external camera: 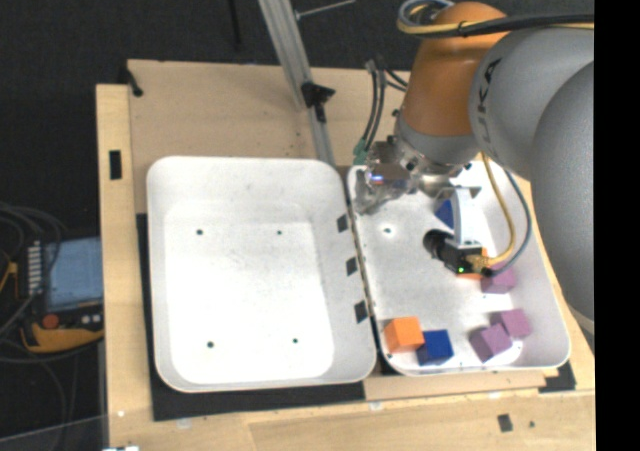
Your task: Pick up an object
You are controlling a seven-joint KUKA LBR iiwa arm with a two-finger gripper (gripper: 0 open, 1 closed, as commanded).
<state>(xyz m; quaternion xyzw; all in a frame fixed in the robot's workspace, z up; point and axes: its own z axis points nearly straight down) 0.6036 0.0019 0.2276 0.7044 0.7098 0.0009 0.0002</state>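
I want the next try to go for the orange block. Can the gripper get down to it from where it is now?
Probably yes. The orange block lies near the front of the right bin, open from above. A blue block sits tight against it, which may crowd the jaws. The gripper is at the bin's far left corner.

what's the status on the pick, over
Gripper low at the right bin's upper left corner, nothing seen in it. Orange block, blue block and purple blocks sit at the near edge, untouched. Left bin alongside.

right bin (395, 239) centre lies open; blocks (420, 339) crowd its near edge, arm (500, 69) overhangs the far end.
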